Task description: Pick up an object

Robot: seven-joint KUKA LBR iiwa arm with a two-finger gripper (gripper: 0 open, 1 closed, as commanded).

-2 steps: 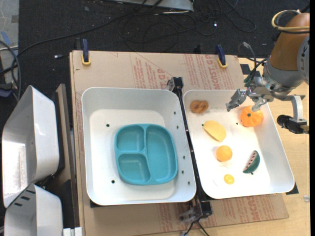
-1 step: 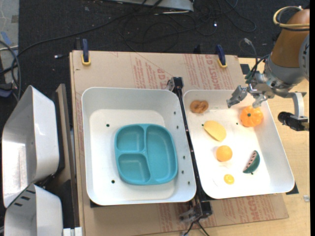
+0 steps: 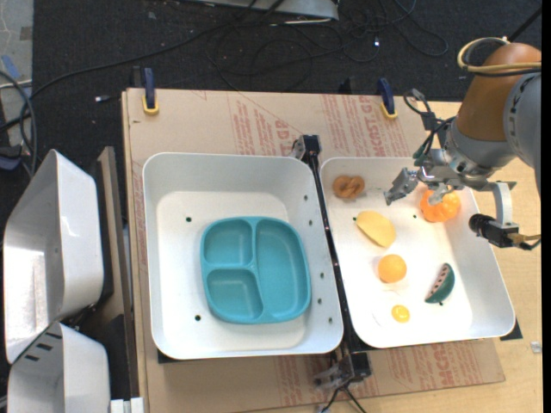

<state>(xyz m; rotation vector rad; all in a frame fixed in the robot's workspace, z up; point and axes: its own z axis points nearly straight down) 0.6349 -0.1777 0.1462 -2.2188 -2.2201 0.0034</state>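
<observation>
Bench (image 3: 224, 119): brown board top, clamped at the back edge, carrying two shallow white bins side by side.

Left bin (image 3: 172, 188): holds a teal divided plate (image 3: 255, 269), three compartments, lying flat near the middle.

Right bin (image 3: 482, 265): holds the small stuff. A brown pretzel-like piece (image 3: 348, 186) at the back left corner. A pale yellow wedge (image 3: 376, 228) just in front of it. An orange ball (image 3: 392, 268) near the middle. A small yellow disc (image 3: 400, 313) toward the front. A watermelon slice (image 3: 439, 284) to the right of the ball. An orange fruit with a green bit (image 3: 440, 206) at the back right.

Arm (image 3: 495, 101): reaches in from the right, wrist low over the back of the right bin.

Claw (image 3: 422, 183): sits right over the orange fruit, one grey finger (image 3: 399, 186) sticking out to its left. Cannot tell whether the claw is apart or together, nor whether the fruit is between the fingers.

Judgement on the nearest target, the orange fruit: looks like a light plastic toy, stiff, smooth and rounded, so likely to slip or roll out of a pinch. Best taken across its widest part, fingers either side, clear of the green bit and of the bin wall just behind.
</observation>
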